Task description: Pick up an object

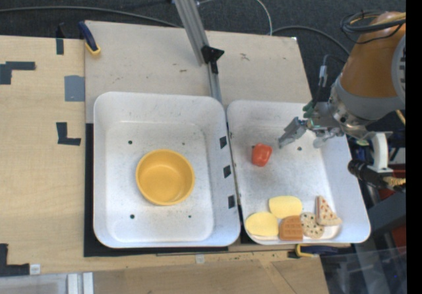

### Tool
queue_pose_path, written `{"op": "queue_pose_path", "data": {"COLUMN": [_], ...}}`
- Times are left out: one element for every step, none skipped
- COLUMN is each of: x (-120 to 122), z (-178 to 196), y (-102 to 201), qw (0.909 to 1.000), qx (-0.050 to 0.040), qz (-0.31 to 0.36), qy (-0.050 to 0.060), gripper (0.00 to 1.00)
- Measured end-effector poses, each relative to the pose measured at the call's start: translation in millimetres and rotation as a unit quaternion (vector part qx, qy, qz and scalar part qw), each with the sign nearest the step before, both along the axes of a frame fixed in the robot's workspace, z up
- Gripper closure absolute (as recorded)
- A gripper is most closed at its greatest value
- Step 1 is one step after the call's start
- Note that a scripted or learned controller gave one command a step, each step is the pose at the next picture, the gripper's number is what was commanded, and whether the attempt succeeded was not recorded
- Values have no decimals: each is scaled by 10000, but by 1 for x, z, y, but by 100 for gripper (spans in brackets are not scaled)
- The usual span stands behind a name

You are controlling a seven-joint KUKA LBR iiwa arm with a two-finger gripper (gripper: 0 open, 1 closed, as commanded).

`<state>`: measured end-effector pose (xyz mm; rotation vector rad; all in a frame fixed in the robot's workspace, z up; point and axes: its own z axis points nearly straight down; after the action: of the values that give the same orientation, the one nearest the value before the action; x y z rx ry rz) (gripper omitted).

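The gripper is seen hovering over the upper part of the right bin, reaching in from the right under the orange band of the arm. Its two fingers are spread apart, one pointing down-left toward the bin floor, the other lying to its right, and nothing is held between them.

Just left of the gripper and slightly below it, a small red object is seen lying alone on the bin floor; it is rounded and blocky, orange-red, possibly a toy pepper or tomato. It is near the left fingertip but apart from it, with bare white floor all around and nothing blocking it.

Further below the gripper, along the bin's lower edge, a cluster is found: two pale yellow pieces touching each other, a brown waffle-like square, a speckled round cookie, and a wedge-shaped slice, all packed close together.

Well to the left of the gripper, in the left bin, a yellow bowl is sitting upright. A grey metal pole slants above the seam between the bins.
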<state>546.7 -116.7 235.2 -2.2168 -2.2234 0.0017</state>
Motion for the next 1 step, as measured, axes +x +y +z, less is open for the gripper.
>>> {"op": "queue_pose_path", "data": {"x": [0], "z": [0], "y": [0], "qw": [10000], "qx": [-1], "qz": [-3], "qy": [-1], "gripper": [0]}}
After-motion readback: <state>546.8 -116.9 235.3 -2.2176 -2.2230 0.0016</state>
